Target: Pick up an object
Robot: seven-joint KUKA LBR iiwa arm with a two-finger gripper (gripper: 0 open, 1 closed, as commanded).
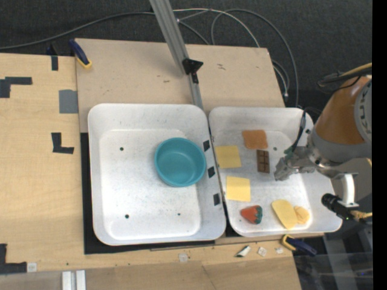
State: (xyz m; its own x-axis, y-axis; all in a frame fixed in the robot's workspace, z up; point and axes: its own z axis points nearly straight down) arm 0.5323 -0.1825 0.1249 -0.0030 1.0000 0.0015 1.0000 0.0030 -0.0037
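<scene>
nearest the camera, along the front of the right bin (314,225), lie a red strawberry toy (252,214) and a yellow wedge (290,214); just behind them a yellow square (238,188). further back the gripper (284,169) hangs low just beside a small brown bar (263,161), apart from it, nothing seen between its tips; whether it is apart or together i cannot tell. this looks like the approach step. next it likely must shift over the bar, then descend. beyond, an orange slab (254,139); a teal bowl (179,162) sits in the left bin (109,162).
</scene>
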